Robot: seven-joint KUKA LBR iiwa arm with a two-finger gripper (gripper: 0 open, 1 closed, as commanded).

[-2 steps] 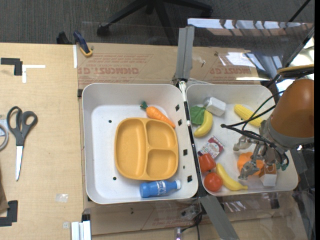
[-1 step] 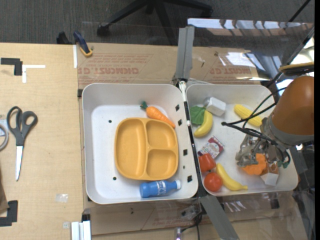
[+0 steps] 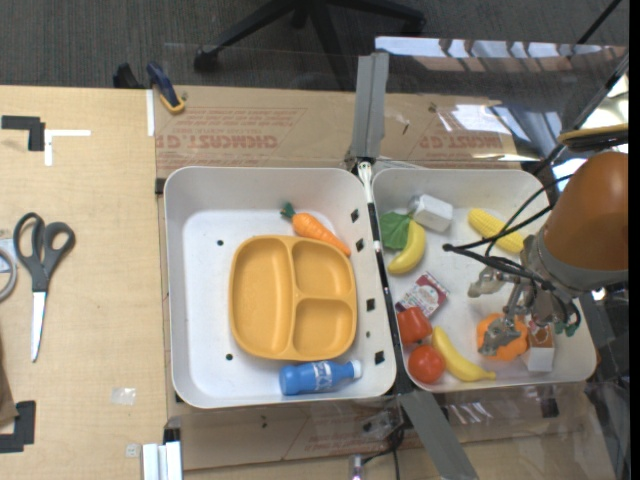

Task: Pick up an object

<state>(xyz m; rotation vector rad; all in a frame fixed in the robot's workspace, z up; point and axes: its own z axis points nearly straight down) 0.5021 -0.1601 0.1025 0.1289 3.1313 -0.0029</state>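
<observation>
Over the right white bin (image 3: 560, 372), my end effector (image 3: 515, 330) sits on a small orange fruit (image 3: 503, 336); finger state: cannot tell.

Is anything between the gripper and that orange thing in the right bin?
Nothing visible. The gripper is low over the orange object near the right bin's front right corner. A banana lies just to its left and a small white block to its right, both beside it, not over it.
</observation>
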